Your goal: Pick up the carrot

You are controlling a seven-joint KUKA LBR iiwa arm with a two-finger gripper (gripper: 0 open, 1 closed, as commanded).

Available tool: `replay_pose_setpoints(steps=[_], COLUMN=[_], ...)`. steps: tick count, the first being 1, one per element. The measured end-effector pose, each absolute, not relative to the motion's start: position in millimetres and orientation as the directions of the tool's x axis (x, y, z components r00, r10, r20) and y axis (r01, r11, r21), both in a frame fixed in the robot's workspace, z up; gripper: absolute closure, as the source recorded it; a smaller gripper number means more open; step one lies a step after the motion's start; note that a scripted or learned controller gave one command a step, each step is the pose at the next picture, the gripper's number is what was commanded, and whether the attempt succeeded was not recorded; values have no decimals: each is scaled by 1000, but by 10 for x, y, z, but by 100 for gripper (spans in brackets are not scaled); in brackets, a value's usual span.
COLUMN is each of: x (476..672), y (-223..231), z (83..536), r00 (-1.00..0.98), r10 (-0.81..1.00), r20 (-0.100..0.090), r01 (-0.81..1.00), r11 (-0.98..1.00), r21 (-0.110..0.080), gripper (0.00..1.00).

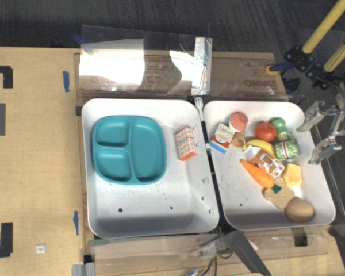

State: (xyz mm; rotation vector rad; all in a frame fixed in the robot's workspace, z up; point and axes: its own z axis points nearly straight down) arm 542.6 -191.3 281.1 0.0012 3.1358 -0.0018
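The open, empty gripper [321,132] hung at right-centre; the carrot [256,172] looked light, rigid, slick, best pinched mid-body.

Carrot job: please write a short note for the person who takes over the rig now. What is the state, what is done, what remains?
Tool: at the right edge of the right bin, beside the pile, with nothing between its fingers.
Carrot: lies in the right bin, slanted, in the pile of toy food; it touches the small printed box and lies below the banana.
Left bin: holds a teal divided plate and a small carton.
Done: nothing yet; the carrot is not lifted.
Left: move the tool over the carrot, grasp it, lift.
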Motion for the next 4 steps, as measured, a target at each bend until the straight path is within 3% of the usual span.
replay_pose_setpoints(steps=[1, 2, 3, 4], x=[5141, 5660, 5293, 5275], y=[-2073, -2016, -1772, -1334], z=[1283, 1251, 1158, 1150], r00=[-994, -994, -996, -986], r10=[-104, -93, -19, 144], r20=[-31, -53, -88, -86], r01=[-104, -92, -16, 146], r11=[995, 996, 999, 989], r21=[-14, -20, -32, -17], gripper=[0, 0, 0, 0])
